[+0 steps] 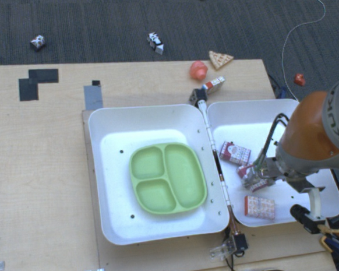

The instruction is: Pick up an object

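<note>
Two white bins side by side on tabletop [38, 171]. Left bin [102, 166]: green divided plate [168, 179], three compartments. Right bin [332, 201]: red-and-white carton [235, 153] near divider, second red-patterned packet [260, 207] toward front wall. Hand [256, 176] lowered between the two, over a small pinkish item [244, 171]; finger spread impossible to tell. Red ball [198, 70] and pizza-slice toy [221, 58] beyond bins.
</note>
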`<state>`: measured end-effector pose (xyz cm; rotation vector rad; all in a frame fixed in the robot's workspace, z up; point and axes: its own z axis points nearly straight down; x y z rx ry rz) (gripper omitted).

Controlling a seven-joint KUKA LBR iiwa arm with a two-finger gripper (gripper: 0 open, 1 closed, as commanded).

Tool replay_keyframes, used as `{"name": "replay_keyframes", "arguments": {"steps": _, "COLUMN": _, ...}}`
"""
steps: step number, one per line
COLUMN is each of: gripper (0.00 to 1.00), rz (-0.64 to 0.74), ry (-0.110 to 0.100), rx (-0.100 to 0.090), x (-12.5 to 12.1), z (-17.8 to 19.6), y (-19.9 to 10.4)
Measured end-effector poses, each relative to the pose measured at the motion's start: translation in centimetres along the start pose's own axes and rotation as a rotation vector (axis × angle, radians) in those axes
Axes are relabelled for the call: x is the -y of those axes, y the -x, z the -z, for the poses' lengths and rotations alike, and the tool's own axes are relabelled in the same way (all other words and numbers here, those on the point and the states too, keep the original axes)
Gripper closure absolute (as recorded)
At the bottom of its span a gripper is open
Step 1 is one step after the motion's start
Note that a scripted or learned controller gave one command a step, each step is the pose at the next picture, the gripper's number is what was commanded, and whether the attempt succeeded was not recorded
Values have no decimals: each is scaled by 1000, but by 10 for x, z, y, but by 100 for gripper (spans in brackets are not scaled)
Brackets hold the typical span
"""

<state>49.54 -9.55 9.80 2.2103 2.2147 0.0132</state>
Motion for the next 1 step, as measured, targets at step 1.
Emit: {"name": "replay_keyframes", "arguments": {"steps": 1, "gripper": 100, "rz": 3, "ry": -11, "rx": -4, "x": 6, "z": 87, "y": -85}}
